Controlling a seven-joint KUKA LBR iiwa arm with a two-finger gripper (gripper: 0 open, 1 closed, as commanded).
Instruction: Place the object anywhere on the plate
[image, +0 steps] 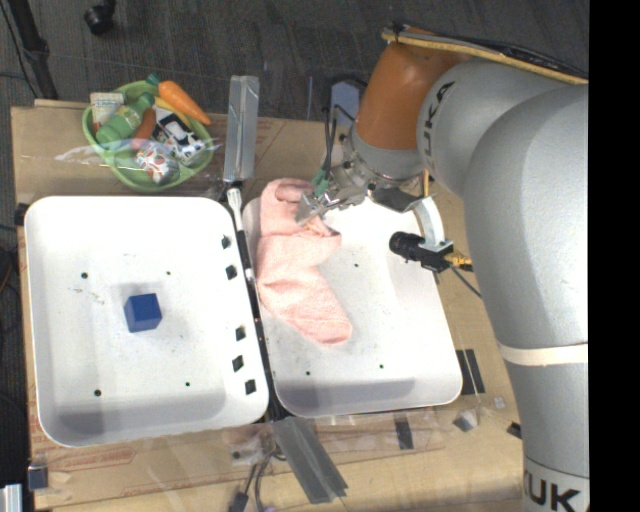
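A crumpled pink cloth lies along the left side of the right bin, running from the bin's far left corner down toward its middle. My gripper is low over the cloth's upper end, right at the fabric, with the orange-banded wrist above it. The arm hides part of the bin's far edge. In the left bin a small blue cube rests on the floor, left of centre and far from the gripper.
A green bowl of toy food, a carrot among it, sits on the bench beyond the left bin. A black fitting with a cable hangs over the right bin's right side. A grey bar stands behind the divider.
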